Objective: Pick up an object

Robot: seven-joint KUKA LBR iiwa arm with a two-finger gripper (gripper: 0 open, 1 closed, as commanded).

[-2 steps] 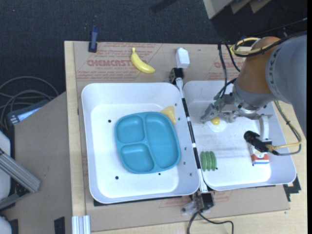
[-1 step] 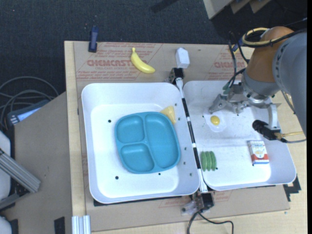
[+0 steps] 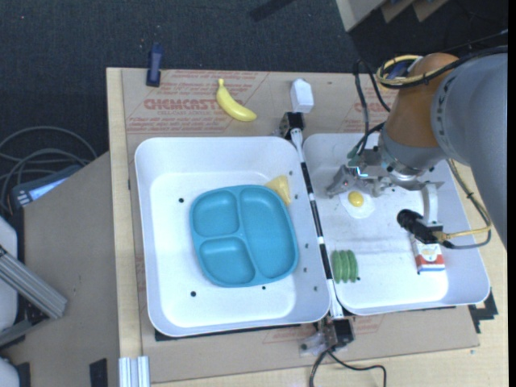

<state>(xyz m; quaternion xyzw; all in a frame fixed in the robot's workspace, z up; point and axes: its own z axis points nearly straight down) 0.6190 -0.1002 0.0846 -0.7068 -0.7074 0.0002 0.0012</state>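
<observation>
In the right bin, a toy fried egg with a yellow yolk lies near the back left. My gripper hangs just over the egg's far side, open, its fingers spread to either side and holding nothing. A green ridged piece lies near the bin's left wall, towards the front. A small red and white box sits at the right. The left bin holds a blue divided plate and a yellow wedge by its right wall.
A toy banana, a small blue object and a white object lie on the bench behind the bins. The arm's grey body covers the back right of the right bin.
</observation>
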